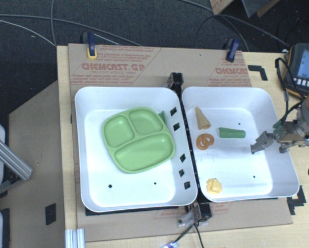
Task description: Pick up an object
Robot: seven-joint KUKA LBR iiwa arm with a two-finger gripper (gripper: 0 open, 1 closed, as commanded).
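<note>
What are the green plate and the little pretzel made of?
The green plate looks like smooth, hard plastic: one even colour, soft shine, moulded sections. The pretzel is probably a plastic or rubber toy: its orange-brown surface looks even and slightly glossy, but it is too small to tell for sure.

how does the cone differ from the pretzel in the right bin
The cone is tan, solid and tapered, with its point toward the bin's far side; the pretzel is orange, round and looped with holes. The cone is longer and lies farther back, the pretzel just in front. Both lie near the divider.
</note>
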